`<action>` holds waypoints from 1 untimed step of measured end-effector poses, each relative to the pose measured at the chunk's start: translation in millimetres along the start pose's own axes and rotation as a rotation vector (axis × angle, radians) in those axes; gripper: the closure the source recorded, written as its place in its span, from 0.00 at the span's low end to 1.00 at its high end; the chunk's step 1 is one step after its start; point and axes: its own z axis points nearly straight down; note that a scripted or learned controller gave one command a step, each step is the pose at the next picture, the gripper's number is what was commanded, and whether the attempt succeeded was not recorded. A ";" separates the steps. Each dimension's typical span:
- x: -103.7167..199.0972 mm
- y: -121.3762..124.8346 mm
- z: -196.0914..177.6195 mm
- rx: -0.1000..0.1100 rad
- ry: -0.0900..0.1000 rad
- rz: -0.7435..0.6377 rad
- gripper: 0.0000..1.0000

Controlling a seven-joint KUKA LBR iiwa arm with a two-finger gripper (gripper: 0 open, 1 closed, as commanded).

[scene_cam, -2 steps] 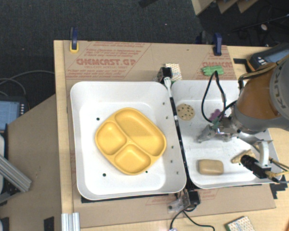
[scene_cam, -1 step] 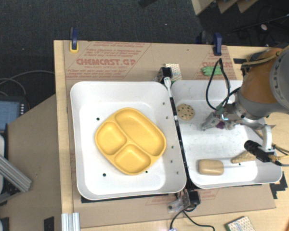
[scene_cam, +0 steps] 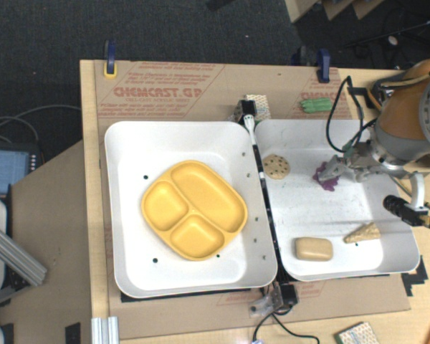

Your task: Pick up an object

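The tool [scene_cam: 335, 169] is seen low in the right bin [scene_cam: 344, 264], toward the surface's far right edge, at a purple object [scene_cam: 327, 178]; whether it is clamped cannot be told. Closure should be confirmed before lifting.

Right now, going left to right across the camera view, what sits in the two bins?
Yellow divided plate in the left bin → round speckled cookie → tan oval block → purple toy at the claw → tan wedge, all four in the right bin.
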 end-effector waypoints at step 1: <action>2.6 0.2 -11.1 -0.002 0.001 -0.003 1.00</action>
